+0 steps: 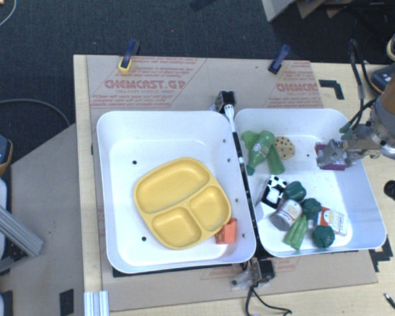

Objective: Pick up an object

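Observation:
My gripper (330,157) hangs over the upper right part of the right bin (372,206), above bare white floor, with the arm coming in from the right. A purplish patch shows at its tip; I cannot tell whether that is an object. To its left lie a green soft toy (258,149) and a speckled cookie (285,148). Lower in the bin a cluster holds a black-and-white item (273,191), a small can (288,214), a green pickle (296,232), dark green pieces (311,208) and a white packet (336,221).
The left bin (118,143) holds a yellow divided plate (181,203), tilted, with an orange block (227,232) at its lower right corner. A black divider (240,170) runs between the bins. Clamps (126,56) hold the board at the back.

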`<state>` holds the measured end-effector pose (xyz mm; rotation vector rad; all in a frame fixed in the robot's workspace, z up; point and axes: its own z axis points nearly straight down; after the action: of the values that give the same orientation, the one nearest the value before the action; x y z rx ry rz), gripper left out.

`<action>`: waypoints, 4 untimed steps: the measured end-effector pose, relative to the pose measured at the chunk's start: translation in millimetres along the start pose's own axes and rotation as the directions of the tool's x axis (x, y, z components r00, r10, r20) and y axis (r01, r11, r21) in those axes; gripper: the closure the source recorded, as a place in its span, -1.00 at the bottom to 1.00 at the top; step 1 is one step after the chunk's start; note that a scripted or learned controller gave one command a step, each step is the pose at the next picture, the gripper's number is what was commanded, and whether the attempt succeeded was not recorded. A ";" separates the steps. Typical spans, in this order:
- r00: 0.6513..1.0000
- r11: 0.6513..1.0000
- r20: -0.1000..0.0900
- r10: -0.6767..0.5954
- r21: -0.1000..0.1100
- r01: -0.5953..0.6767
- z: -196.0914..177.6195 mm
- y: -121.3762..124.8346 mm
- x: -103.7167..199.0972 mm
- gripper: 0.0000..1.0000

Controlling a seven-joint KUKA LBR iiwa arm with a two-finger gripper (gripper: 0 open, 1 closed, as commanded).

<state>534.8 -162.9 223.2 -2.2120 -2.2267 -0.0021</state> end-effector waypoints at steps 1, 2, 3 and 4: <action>1.000 1.000 0.000 0.001 0.001 -0.001 9.6 8.7 53.5 1.00; 1.000 1.000 0.001 -0.001 -0.004 0.001 5.9 28.8 114.1 1.00; 1.000 1.000 0.003 0.004 -0.001 -0.004 9.1 31.0 134.0 1.00; 1.000 1.000 0.003 0.005 -0.005 -0.005 -10.2 25.7 136.2 1.00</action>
<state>559.6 -26.5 233.7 -2.2224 -2.2249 -0.0045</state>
